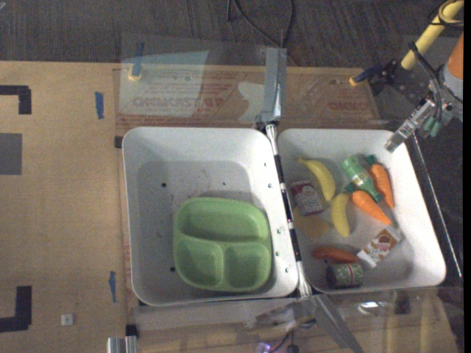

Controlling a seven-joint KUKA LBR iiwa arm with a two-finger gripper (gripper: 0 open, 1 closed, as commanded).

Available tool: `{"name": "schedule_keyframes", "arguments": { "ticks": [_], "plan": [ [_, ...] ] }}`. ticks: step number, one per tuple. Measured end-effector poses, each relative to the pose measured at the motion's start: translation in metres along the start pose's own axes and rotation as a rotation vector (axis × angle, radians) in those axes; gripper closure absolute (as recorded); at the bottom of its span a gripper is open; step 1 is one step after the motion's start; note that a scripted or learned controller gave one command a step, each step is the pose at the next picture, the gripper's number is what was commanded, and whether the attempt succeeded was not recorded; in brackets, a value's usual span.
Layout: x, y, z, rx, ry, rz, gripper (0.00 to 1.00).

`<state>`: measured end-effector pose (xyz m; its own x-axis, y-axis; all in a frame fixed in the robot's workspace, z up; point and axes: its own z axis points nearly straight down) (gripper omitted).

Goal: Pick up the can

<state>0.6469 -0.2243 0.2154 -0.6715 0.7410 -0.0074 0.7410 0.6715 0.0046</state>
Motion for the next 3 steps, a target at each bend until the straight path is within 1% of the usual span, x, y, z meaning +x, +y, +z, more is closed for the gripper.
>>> {"name": "schedule_keyframes", "arguments": {
  "ticks": [1, 2, 3],
  "plan": [
    [0.011, -0.008, 0.109, 0.002, 0.003, 0.003, 1.00],
    [0.045, 0.059, 0.022, 0.000, 0.001, 0.236, 1.00],
    [0.090, 0.014, -0.051, 0.003, 0.005, 0.083, 1.00]
  ]
}}
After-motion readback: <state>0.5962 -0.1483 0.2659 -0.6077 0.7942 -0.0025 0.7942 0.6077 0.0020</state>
